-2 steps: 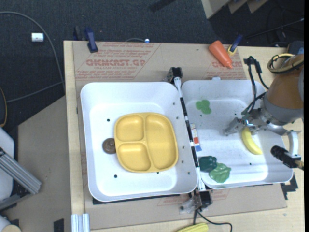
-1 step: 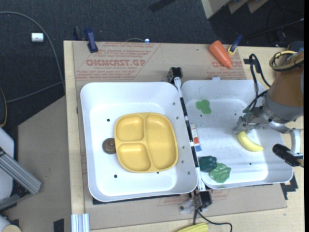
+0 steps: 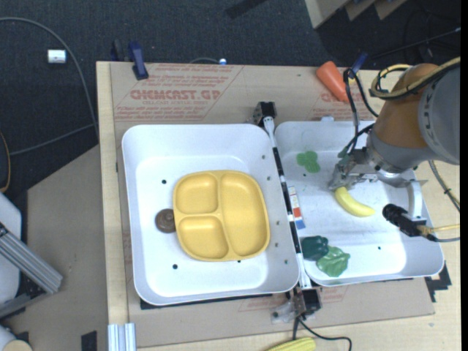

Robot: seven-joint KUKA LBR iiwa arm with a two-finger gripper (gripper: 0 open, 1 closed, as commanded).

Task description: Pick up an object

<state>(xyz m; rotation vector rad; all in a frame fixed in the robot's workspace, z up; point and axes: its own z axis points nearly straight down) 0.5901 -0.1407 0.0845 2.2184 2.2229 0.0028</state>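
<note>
- A yellow item point(image 3: 292, 344) at the bottom edge of the frame is cut off and cannot be identified.
- In the right bin point(image 3: 409, 258), a dark green object point(image 3: 315, 247) touches a lighter green leafy piece point(image 3: 333, 262) at the near-left corner; their exact shapes are hard to make out.
- A yellow divided plate point(image 3: 220, 215) sits in the middle of the left bin point(image 3: 142, 159), with a small brown round object point(image 3: 165, 220) tucked against its left rim, partly hidden by it.
- The banana point(image 3: 353, 202) lies flat on the right bin's floor near its centre, its long axis running from upper left to lower right and its upper-left end meeting the jaws.
- The jaws point(image 3: 349, 178) hang just above that end of the banana; whether they are open or closed cannot be told, as the wrist and cables mask them.
- A small green object point(image 3: 308, 161) rests farther back in the right bin, left of the arm.
- An orange item point(image 3: 333, 80) lies on the bench point(image 3: 183, 93) beyond the bins, partly behind a cable.
</note>
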